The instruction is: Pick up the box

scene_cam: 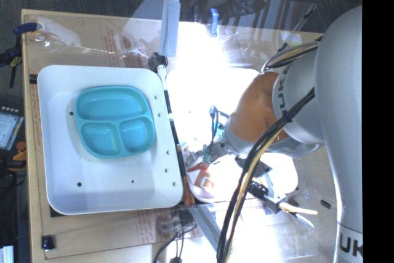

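While the grey arm's two-finger gripper reaches into the glare-washed right white bin, you see a small orange-and-white box just below-left of it; grip state: cannot tell.

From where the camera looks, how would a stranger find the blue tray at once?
Look at the left white bin. The blue tray lies in its middle. It is the only light blue thing there, with three hollows: one long above, two small below.
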Controlling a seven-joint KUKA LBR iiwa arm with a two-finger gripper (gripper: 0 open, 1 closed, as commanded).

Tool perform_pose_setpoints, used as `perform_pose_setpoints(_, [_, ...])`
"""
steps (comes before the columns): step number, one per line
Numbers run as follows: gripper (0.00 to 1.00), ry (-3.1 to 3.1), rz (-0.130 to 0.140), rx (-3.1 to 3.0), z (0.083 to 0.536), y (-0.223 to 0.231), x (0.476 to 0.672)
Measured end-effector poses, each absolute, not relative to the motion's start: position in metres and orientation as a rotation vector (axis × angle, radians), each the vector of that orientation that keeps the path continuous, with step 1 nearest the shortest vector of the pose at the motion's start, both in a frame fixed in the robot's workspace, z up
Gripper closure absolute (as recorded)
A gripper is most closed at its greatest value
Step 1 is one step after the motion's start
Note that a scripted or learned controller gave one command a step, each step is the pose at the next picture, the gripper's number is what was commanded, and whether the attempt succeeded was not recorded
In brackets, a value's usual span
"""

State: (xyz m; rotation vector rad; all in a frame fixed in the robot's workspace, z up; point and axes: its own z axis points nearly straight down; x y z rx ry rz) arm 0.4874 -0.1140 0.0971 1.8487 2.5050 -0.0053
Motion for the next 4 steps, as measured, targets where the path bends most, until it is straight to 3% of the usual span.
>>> perform_pose_setpoints(1, [0.0,2.634,-0.001,1.714,0.216,-0.151,0.485])
perform_pose_setpoints(2, [0.0,2.591,-0.001,1.778,0.307,-0.211,0.501])
perform_pose_setpoints(3, [0.0,2.446,-0.004,1.982,0.179,-0.173,0.557])
perform_pose_setpoints(4, [0.0,2.386,0.017,2.013,0.112,-0.139,0.535])
